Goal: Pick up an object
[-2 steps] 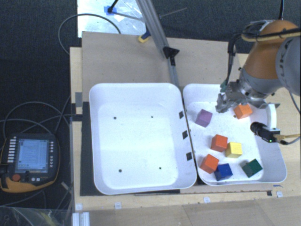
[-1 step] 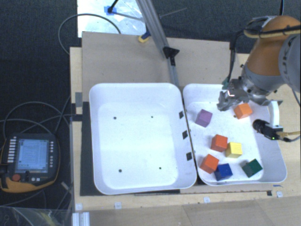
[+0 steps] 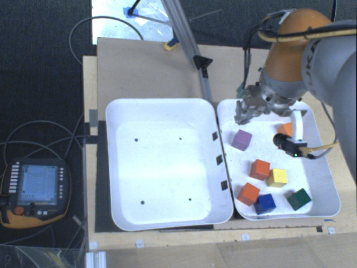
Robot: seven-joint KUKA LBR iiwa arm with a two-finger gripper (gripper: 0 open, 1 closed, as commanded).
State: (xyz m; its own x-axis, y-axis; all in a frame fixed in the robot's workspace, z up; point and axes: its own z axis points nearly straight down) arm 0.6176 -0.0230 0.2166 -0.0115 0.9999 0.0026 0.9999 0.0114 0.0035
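Observation:
The right bin (image 3: 329,202) holds several small blocks: a purple block (image 3: 241,139), an orange-red block (image 3: 259,169), a yellow block (image 3: 278,177), another orange block (image 3: 249,194), a blue block (image 3: 265,203) and a green block (image 3: 299,199). A further orange block (image 3: 285,129) is partly hidden behind the arm's gear. My gripper (image 3: 244,116) hangs over the bin's far left corner, just above and behind the purple block. Nothing shows between its fingers.
The left bin (image 3: 120,205) lies beside the right one, with small black clips along their shared edge. A metal pole (image 3: 184,32) slants across the back of the bench. A teach pendant (image 3: 34,191) lies left of the bench.

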